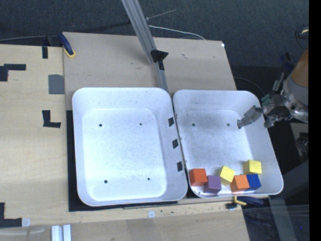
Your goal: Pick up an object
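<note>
Claw (249, 117) hangs over the right bin's (210, 102) right edge; finger state cannot be told. Blocks (226, 178) cluster along its near edge. Recommend descending squarely over the isolated yellow block (254, 166).

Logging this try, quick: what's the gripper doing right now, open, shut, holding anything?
Gripper: over the right bin's right side, nothing seen in it.

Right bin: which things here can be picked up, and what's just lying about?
For the job:
orange block
purple block
yellow block
second orange block
blue block
second yellow block
end effector

Lying about:
left bin
metal pole
clamp
</note>
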Controlling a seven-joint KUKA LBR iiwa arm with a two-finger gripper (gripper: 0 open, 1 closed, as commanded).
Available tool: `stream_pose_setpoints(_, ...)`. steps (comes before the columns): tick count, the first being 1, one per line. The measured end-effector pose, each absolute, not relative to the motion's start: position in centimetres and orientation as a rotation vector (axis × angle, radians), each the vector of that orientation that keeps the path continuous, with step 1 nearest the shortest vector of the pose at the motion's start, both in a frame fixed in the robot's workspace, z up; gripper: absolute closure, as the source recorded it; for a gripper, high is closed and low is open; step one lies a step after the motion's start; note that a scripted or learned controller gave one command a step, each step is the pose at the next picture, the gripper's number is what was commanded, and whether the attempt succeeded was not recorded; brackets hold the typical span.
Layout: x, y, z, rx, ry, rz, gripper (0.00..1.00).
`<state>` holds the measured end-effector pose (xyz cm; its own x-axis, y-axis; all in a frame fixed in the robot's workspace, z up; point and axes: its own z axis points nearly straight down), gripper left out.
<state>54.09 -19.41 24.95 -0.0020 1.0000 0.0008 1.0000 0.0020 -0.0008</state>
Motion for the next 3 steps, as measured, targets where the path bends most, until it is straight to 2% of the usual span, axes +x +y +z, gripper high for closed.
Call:
stream_pose_setpoints(1,54.2,-12.9,17.2,-2.208,-2.221,0.005,0.0)
stream_pose_setpoints(2,53.7,-6.2,19.2,-2.209,-2.228,-0.002,0.0)
stream_pose_setpoints(3,56.8,0.7,20.1,-2.21,-2.23,-0.003,0.0)
